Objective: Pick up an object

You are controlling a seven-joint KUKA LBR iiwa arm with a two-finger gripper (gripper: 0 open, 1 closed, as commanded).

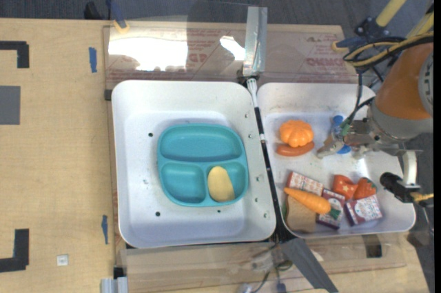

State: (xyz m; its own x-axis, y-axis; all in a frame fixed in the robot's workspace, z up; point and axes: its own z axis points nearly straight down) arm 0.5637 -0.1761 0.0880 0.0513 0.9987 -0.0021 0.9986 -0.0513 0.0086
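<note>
2 white bins (131,167), 1 teal tray (200,143)

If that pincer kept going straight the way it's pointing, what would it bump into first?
Probably the orange pumpkin toy. The pincer points left across the right bin towards it, with a small red piece just below; height is hard to judge from above.

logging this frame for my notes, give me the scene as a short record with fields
left bin: holds a teal divided tray
tray contents: yellow potato-like toy in the lower right compartment
right bin: orange pumpkin toy, carrot toy, red toy, small cartons
gripper: over the right bin, beside the pumpkin toy, nothing seen between its fingers
arm: reaches in from the right
</note>
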